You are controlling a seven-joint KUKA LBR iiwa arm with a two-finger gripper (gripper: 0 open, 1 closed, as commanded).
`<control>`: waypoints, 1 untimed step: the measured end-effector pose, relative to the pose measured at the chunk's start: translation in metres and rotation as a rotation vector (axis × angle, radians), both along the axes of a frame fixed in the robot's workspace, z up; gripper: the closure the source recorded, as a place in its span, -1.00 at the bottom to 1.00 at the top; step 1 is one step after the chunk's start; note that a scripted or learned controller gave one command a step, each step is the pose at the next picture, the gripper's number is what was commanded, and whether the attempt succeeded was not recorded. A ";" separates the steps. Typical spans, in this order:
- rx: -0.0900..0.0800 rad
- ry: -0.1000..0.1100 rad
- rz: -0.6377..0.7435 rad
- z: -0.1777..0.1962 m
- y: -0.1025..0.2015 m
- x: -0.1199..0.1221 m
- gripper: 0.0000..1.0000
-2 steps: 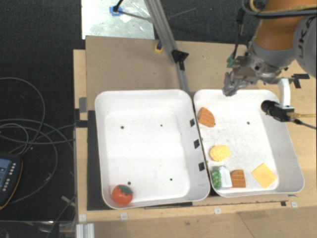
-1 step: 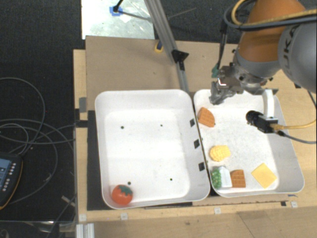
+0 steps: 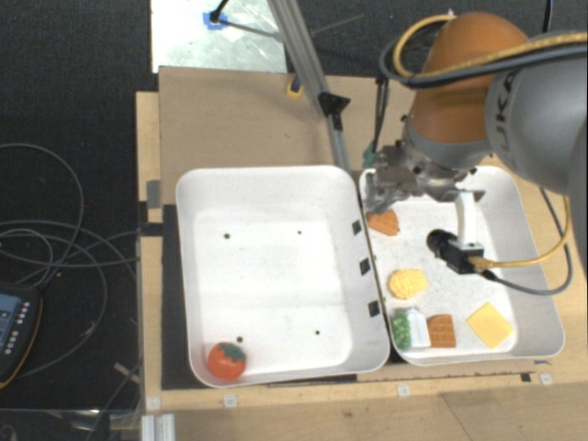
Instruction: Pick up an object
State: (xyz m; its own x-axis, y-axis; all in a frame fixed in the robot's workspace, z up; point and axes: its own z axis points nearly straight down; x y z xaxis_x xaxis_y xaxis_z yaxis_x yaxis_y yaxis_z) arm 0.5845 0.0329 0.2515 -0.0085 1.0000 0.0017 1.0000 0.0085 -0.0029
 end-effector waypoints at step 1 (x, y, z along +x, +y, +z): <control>0.001 -0.002 0.002 -0.006 0.055 -0.018 1.00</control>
